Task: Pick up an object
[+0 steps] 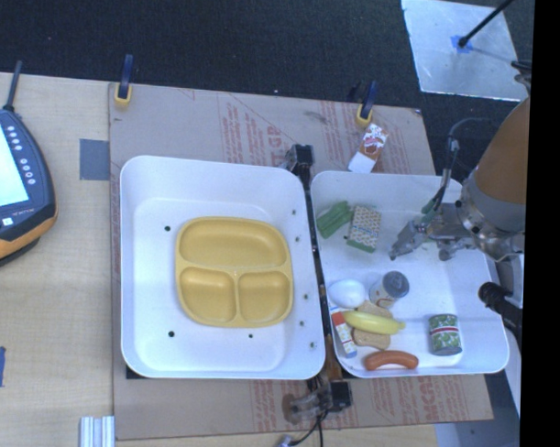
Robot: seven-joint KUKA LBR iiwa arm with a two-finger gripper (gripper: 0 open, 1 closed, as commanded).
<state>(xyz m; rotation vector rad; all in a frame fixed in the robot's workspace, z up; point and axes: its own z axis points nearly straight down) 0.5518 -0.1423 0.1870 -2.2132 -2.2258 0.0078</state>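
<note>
Since the gripper (409,243) hangs with its fingers spread, holding nothing, you'd best aim at the banana (373,321), at five o'clock in the right bin (472,362): probably light, stiff, smooth plastic, so pinch across its middle.

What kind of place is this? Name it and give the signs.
Likely a robot test bench in a lab: two white bins clamped to a board, toy food such as a banana, and a control pendant lying at the side.
</note>
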